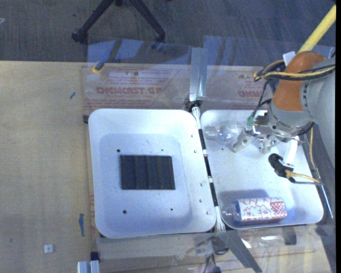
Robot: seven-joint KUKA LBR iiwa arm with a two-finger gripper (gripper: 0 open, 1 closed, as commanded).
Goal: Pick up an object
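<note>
Lower right of frame: red-and-white patterned can (259, 209) lying on its side, liable to roll from a pinch; farther up, clear plastic bottle (222, 132) beside the tool (254, 139), spread and holding nothing, prone to slipping away.

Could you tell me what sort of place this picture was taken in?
Most likely a robotics lab or test cell: a grey robot arm reaches over two white bins on a wooden bench, and an office chair base stands on carpet behind.
</note>
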